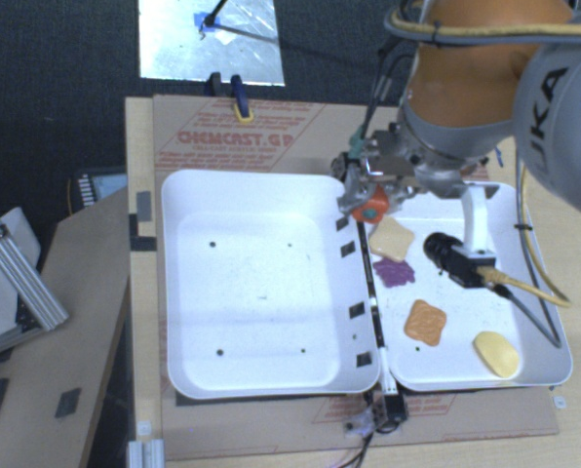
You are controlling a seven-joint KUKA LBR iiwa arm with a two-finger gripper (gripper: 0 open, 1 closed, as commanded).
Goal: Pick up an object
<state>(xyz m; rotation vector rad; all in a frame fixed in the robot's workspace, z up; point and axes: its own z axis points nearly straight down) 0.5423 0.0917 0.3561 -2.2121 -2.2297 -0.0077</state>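
Note:
My gripper (370, 201) hangs over the far left corner of the right bin (539, 359), close to the divider between the bins. A small orange-red object (372, 209) with a bit of green sits between its fingers, and the gripper is shut on it. Just below it in the bin lie a tan bread slice (392, 239) and a purple piece (396, 273). Farther toward the front are an orange waffle-like piece (426, 322) and a yellow lemon-shaped piece (496, 353). The arm's bulk hides the bin's far right part.
The left bin (188, 291) lies beside the right one, their walls meeting at the clipped divider (367, 281). A black cylinder (454, 255) with a yellow cable hangs from the arm over the right bin. A shiny sheet (211, 27) lies beyond the bench.

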